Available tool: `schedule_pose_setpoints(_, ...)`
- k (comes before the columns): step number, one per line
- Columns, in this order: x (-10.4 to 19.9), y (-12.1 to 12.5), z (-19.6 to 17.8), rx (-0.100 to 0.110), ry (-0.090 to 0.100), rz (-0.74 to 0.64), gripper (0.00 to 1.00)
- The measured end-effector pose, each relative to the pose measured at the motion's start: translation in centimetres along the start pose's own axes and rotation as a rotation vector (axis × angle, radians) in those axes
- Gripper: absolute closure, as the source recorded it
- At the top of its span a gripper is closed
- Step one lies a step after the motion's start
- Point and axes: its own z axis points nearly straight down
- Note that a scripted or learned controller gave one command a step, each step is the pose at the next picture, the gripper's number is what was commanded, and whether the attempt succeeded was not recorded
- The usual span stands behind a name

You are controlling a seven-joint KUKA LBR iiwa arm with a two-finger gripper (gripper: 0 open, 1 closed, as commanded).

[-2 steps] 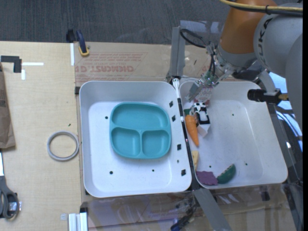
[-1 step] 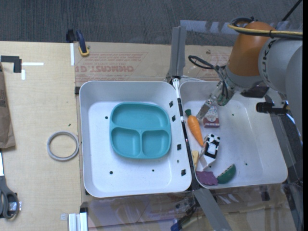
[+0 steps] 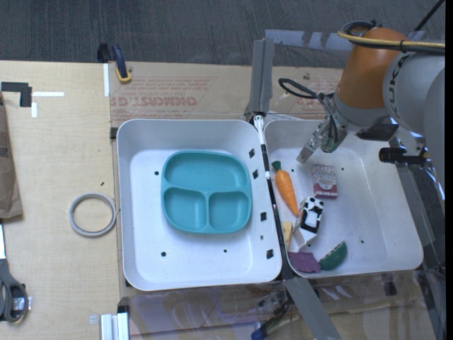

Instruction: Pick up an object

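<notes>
My gripper (image 3: 318, 147) hangs over the back of the right bin (image 3: 382, 211), open, with nothing between its fingers. Just in front of it lies a small red and white packet (image 3: 325, 183). An orange carrot (image 3: 285, 190) rests against the bin's left wall. A black and white toy cow (image 3: 310, 215) sits near the bin's middle. At the front lie a purple piece (image 3: 304, 262), a green watermelon slice (image 3: 334, 256) and a small yellow piece (image 3: 287, 231).
The left bin (image 3: 134, 211) holds a teal divided plate (image 3: 207, 192). A grey ring (image 3: 93, 214) lies on the wooden bench to the left, with scissors (image 3: 13, 299) at the front left corner. The arm's orange band (image 3: 368, 66) stands above the right bin's back edge.
</notes>
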Motion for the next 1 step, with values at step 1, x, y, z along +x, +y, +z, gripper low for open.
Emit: schedule_pose_setpoints(1, -5.07, -6.65, 1.08, 0.001, 0.002, -0.026, 1.00)
